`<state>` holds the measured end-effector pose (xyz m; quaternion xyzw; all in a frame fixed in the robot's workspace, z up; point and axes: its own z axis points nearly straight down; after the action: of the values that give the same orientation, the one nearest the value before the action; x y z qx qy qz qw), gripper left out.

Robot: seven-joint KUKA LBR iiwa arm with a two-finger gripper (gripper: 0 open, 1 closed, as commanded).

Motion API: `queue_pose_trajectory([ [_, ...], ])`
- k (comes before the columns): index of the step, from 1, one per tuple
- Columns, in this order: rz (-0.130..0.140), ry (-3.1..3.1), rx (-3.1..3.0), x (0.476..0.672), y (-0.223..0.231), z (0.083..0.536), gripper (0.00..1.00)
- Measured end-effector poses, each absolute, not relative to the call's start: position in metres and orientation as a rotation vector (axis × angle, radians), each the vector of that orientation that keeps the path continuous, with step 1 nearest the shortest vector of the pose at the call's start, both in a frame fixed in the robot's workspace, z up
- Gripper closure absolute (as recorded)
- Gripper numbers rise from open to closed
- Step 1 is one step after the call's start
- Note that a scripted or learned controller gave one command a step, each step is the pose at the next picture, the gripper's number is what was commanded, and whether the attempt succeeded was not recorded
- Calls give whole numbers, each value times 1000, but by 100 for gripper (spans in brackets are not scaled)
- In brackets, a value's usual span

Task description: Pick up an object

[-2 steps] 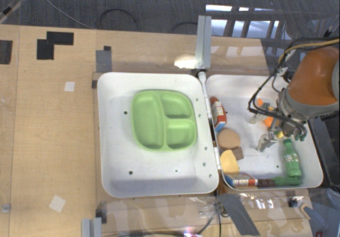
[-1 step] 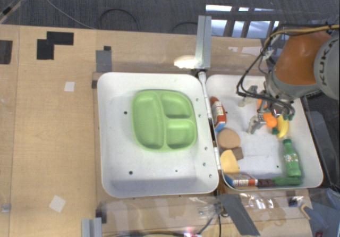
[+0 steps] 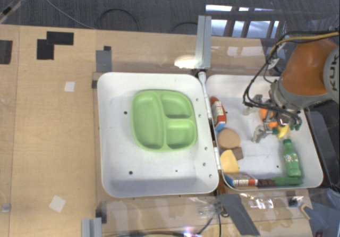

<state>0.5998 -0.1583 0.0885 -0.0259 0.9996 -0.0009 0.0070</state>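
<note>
The wooden desk (image 3: 48, 140) carries two shallow white bins side by side. In the left bin (image 3: 114, 177) lies a green divided plate (image 3: 163, 119), flat, with three compartments, near the middle of the bin.

The right bin (image 3: 249, 164) holds several small things. Along its left wall lies a red and white tube (image 3: 217, 112). Below it is a round tan object (image 3: 229, 137), and just beside that, lower, a yellow wedge-shaped piece (image 3: 229, 162) with a small brown block (image 3: 238, 152) touching its upper edge. Along the front wall lies a marker-like pen (image 3: 247, 182). At the right side of the bin lies a green bottle (image 3: 290, 162), its neck pointing away from the front wall.

The arm (image 3: 305, 68) reaches in from the right, and its tool (image 3: 271, 127) is low over the upper right part of the right bin, just above the neck of the green bottle. Small orange and yellow-green pieces (image 3: 277, 126) are seen at the tool, but it is not clear if they are between the fingers. Whether the fingers are apart or together cannot be told here.
</note>
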Motion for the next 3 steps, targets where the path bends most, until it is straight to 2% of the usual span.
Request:
queue_pose_trajectory([
  [1, -6, 3112, -90, 605, -156, 100, 100],
  [2, -5, 3104, -409, 645, -201, 181, 100],
  [3, -1, 3133, -73, 554, -175, 92, 100],
])
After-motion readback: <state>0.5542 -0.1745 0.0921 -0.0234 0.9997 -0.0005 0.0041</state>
